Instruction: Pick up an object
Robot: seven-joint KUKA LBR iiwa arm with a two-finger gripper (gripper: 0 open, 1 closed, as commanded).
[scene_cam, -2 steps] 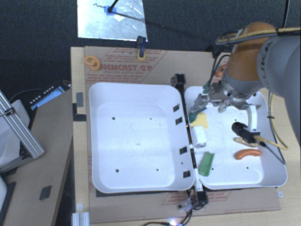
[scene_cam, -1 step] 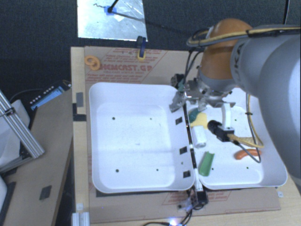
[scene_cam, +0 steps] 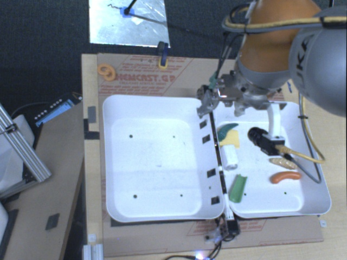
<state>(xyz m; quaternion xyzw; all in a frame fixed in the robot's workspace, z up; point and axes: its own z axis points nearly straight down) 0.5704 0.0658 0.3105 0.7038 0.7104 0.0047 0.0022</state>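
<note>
The left bin [scene_cam: 152,161] is on the counter, with the right bin [scene_cam: 312,199] beside it. The end effector [scene_cam: 223,99] hangs over the right bin's far left corner; open or closed, I cannot tell. Below it lie a teal scrap [scene_cam: 226,128] touching a yellow piece [scene_cam: 233,140], a white block [scene_cam: 230,157] and a flat green block [scene_cam: 237,188]. Further right are a tan patterned piece [scene_cam: 282,162] and a glossy orange sausage [scene_cam: 285,177].

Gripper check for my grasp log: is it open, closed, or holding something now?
Gripper: cannot be told; it hangs over the far edge of the right bin.
</note>
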